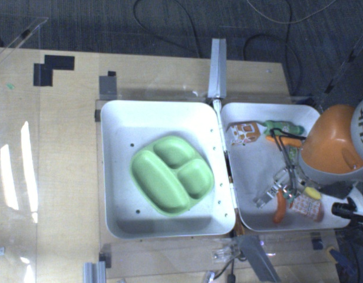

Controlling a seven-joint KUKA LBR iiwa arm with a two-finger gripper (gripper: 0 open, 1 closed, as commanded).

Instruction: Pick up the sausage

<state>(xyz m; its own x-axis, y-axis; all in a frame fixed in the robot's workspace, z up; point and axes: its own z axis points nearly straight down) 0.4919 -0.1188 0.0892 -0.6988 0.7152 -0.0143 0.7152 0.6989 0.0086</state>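
Note:
The sausage (279,210), a short orange-red stick, lies near the front of the right bin (250,168), pointing toward the front wall. My gripper (273,192) hangs low over the bin, just above and to the left of the sausage's upper end. Its metal fingers (263,200) stand open, and nothing is between them. The grey arm with its orange band (332,140) reaches in from the right and covers the bin's right side.
A red and white packet (306,207) and a yellow piece (312,191) lie right of the sausage. At the back of the right bin are a small printed carton (245,132), a green item (283,125) and an orange carrot-like piece (289,140). The left bin (116,158) holds a green divided plate (171,174).

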